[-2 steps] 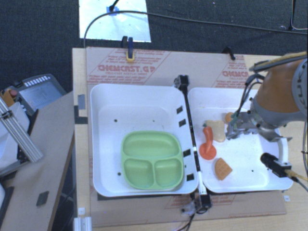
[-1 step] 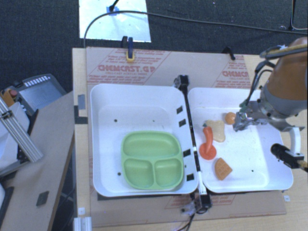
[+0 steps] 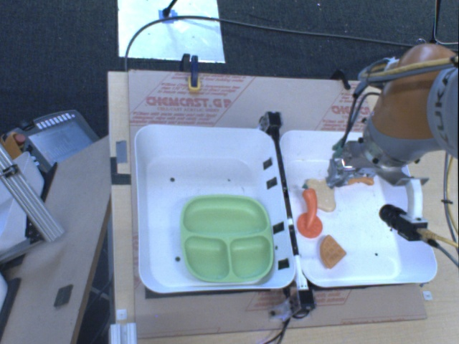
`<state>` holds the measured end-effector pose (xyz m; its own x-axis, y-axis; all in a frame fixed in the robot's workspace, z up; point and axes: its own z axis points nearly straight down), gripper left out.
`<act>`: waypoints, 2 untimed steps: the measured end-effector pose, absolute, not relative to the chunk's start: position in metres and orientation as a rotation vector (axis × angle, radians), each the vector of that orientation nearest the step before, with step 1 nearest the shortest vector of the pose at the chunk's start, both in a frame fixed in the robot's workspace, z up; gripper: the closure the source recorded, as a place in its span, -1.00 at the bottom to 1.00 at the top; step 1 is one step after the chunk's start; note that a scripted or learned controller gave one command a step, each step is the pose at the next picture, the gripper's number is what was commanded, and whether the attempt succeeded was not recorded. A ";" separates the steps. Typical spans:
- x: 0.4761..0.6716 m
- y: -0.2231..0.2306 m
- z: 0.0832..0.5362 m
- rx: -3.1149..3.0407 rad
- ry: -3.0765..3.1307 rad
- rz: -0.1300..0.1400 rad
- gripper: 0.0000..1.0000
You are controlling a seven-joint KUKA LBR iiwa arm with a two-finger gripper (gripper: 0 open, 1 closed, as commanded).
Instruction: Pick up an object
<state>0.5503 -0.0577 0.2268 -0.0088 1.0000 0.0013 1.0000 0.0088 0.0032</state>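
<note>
Orange wedge (image 3: 332, 251) nearest; fingers (image 3: 337, 172) over beige piece (image 3: 323, 197), grip state unclear.

Grey arm (image 3: 419, 106) from right, end effector (image 3: 340, 172) pointed down

Green three-compartment tray (image 3: 226, 239) lying flat in the left white bin (image 3: 154, 192), toward its near edge. Beyond that bin, yellow-and-black clamp (image 3: 193, 74) on the cardboard sheet (image 3: 215, 99). Further back, shiny metal plate (image 3: 171, 20) on dark floor.
</note>
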 end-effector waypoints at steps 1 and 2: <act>0.562 -0.013 0.220 2.211 2.231 0.004 1.00; 0.568 0.042 0.231 2.210 2.233 0.005 1.00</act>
